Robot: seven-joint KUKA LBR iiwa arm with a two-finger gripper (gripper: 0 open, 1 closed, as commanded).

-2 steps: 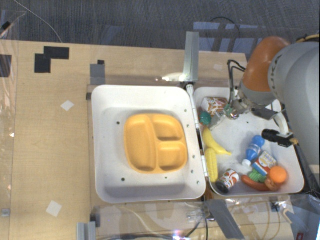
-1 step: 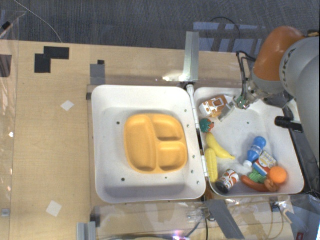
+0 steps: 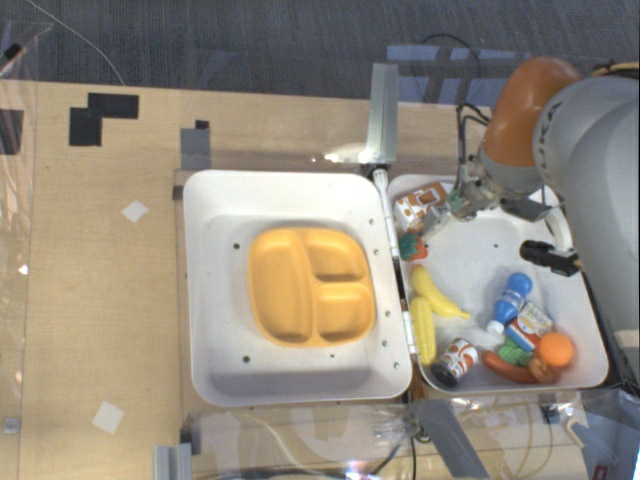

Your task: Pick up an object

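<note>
Gripper (image 3: 462, 204) sits low in the right bin (image 3: 470, 253), at its far-left corner, just beside the snack pack (image 3: 420, 206). Can't tell its state. Banana (image 3: 436, 295), corn (image 3: 424, 330), can (image 3: 456, 360) and bottle (image 3: 510, 302) lie nearer the bin's front.

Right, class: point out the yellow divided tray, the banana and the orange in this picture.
yellow divided tray (image 3: 310, 286), camera view, its centre ridge.
banana (image 3: 436, 295), camera view, mid-length of its body.
orange (image 3: 556, 350), camera view, middle of its top.
</note>
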